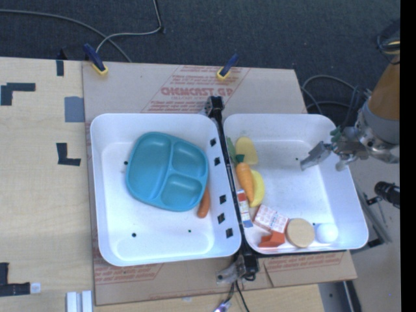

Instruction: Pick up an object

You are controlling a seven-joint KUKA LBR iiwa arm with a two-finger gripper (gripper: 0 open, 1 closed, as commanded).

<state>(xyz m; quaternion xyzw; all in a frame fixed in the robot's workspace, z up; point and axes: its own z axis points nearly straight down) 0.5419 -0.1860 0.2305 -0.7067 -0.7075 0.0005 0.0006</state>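
Observation:
My gripper (327, 159) hangs over the right side of the right bin (296, 125), its fingers spread open with nothing between them. Along that bin's left wall lie a carrot (244, 178), a yellow banana (257, 187) and a yellow-green piece (245, 150). At the bin's front sit a white and red box (271, 220), a red piece (271, 240), a tan round disc (299, 233) and a white ball (326, 233). All of these lie left of or in front of the gripper, apart from it.
The left bin (107, 194) holds a blue divided plate (167, 170) and a small orange carrot (204, 204) by its right edge. A black divider (224, 174) joins the bins. Clamps and cables lie on the cardboard behind. The right bin's middle floor is bare.

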